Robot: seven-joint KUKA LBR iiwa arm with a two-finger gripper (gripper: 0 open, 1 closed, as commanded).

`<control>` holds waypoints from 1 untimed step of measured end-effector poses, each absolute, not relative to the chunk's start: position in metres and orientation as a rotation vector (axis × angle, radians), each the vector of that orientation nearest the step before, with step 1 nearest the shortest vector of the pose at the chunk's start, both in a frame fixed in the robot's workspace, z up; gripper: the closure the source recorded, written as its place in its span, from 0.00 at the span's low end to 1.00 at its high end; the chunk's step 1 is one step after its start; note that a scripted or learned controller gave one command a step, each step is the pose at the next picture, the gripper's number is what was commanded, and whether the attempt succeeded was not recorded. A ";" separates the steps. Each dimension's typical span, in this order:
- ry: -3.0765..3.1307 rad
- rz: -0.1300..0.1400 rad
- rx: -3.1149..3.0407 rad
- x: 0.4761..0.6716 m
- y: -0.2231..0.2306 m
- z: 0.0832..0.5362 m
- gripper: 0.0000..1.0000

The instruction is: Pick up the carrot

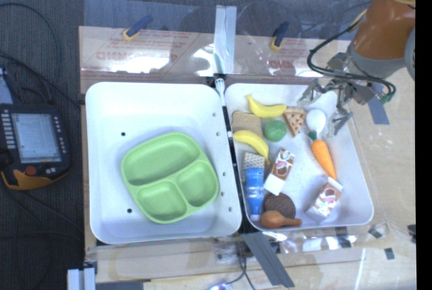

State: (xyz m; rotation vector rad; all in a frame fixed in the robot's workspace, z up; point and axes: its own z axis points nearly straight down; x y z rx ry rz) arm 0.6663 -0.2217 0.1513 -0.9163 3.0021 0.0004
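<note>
Carrot (325,157): orange, tapered, small green stem end pointing up toward the white egg (315,120). It lies flat in the right bin (361,181), near that bin's right wall, tip angled toward the small carton (325,201). Claw (329,101) hovers above the bin's upper right corner, fingers spread apart, nothing between them.

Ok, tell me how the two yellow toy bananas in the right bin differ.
The upper yellow banana lies nearly level near the bin's top wall, ends curling upward; the lower yellow banana lies on a slant, running down to the right. The upper one sits beside the pizza slice; the lower one overlaps the tan bread slice. Both are yellow, curved and similar in size.
</note>
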 end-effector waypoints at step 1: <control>2.999 -0.021 -0.842 0.642 -0.222 0.117 0.00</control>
